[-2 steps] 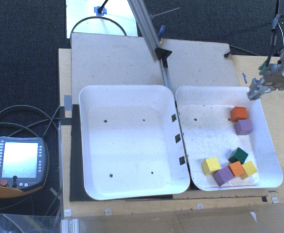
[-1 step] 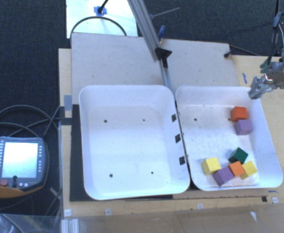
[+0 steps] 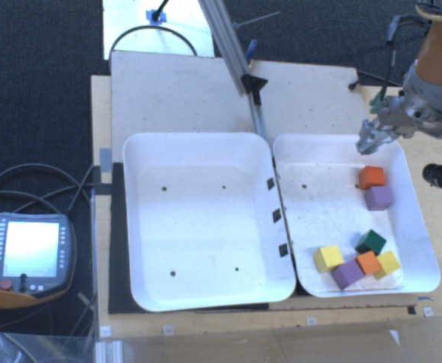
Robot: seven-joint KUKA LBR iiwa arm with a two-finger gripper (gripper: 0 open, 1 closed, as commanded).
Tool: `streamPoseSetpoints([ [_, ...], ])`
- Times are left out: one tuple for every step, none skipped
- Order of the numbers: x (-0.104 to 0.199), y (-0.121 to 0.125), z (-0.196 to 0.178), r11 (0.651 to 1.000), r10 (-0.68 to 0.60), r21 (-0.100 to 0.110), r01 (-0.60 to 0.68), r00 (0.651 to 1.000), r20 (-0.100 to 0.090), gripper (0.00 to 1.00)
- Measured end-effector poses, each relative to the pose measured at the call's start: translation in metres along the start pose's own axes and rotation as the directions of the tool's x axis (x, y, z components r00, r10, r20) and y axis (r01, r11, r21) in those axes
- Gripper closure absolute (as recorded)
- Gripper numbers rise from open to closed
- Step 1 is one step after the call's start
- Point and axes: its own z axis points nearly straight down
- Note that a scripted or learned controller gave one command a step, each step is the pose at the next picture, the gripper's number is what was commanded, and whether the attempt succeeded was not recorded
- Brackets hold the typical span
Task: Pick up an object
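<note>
From where I stood, the gripper (image 3: 369, 141) hung over the far rim of the right bin (image 3: 311, 165), near its upper right corner, with nothing between or beneath it that I could call held; whether it was parted or closed I could not tell from this angle. The nearest thing to it was the orange cube (image 3: 371, 177), lying in the bin just toward the near side of the gripper and almost straight below it in the view, so I judged the coming move to be mostly a short shift toward the front of the bench and then a drop. Touching that cube on its near side sat a purple cube (image 3: 378, 197). Being a cube, the orange one had no long axis to speak of; its edges looked roughly square with the bin walls, perhaps slightly turned. Well apart, toward the near right corner, lay a cluster of other blocks (image 3: 359, 258), yellow, green, orange and purple, crowded together and harder to single out
</note>
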Motion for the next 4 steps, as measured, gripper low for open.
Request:
streamPoseSetpoints([
  [0.049,-0.008,0.021,1.0,0.001,0.001,-0.001,1.0,-0.001,1.0],
  [0.105,-0.015,0.04,1.0,0.0,0.002,0.0,1.0,-0.001,1.0],
  [0.152,-0.023,0.038,1.0,0.0,0.001,0.0,1.0,-0.001,1.0],
  [0.207,-0.031,0.059,1.0,-0.001,0.003,0.001,1.0,-0.001,1.0],
])
